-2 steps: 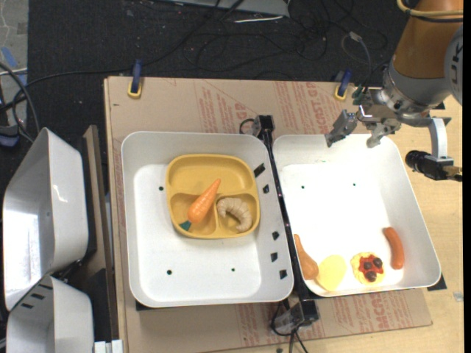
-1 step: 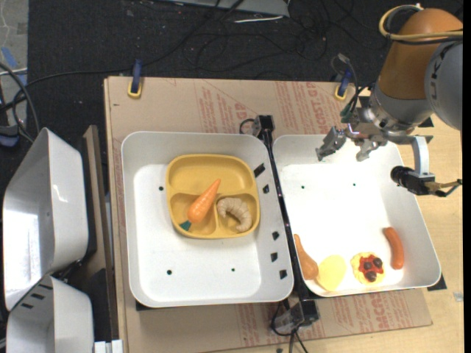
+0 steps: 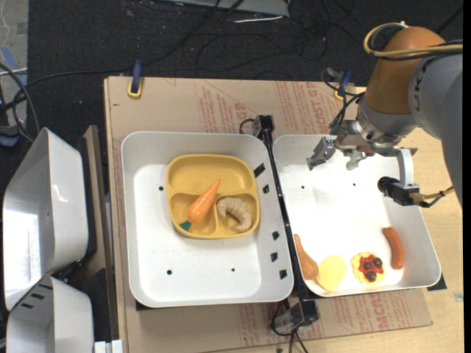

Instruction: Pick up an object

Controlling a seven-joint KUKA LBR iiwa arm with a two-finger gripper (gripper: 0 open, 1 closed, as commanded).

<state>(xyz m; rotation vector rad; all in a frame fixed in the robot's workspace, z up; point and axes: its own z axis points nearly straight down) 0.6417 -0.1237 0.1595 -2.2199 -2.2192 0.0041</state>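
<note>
1. Scanning from the near edge: the right bin [image 3: 353, 197] holds its pieces in a row along the front wall, namely a drumstick-shaped orange piece [image 3: 305, 259], a pale yellow disc [image 3: 331, 271], a small pizza-like round with dark red topping [image 3: 368, 266] and a sausage [image 3: 396, 246].
2. Sausage long axis runs roughly near-to-far, close beside the bin's right wall. Drumstick-shaped piece lies slanted, just beside the divider between the bins.
3. Left bin [image 3: 147, 271]: yellow divided plate [image 3: 213, 169] carrying a carrot [image 3: 204, 201] and a shrimp [image 3: 237, 213], in separate compartments.
4. Claw [image 3: 337, 154] hangs over the far edge of the right bin, fingers spread, released, nothing between them.
5. Key relation: every candidate in the right bin lies toward the camera from the claw, well apart from it. Judged nearest is the sausage, near-right of the claw; its axis suggests the fingers should close across it, left-to-right.
6. Step judged: approach not yet begun; no object selected by contact.
</note>
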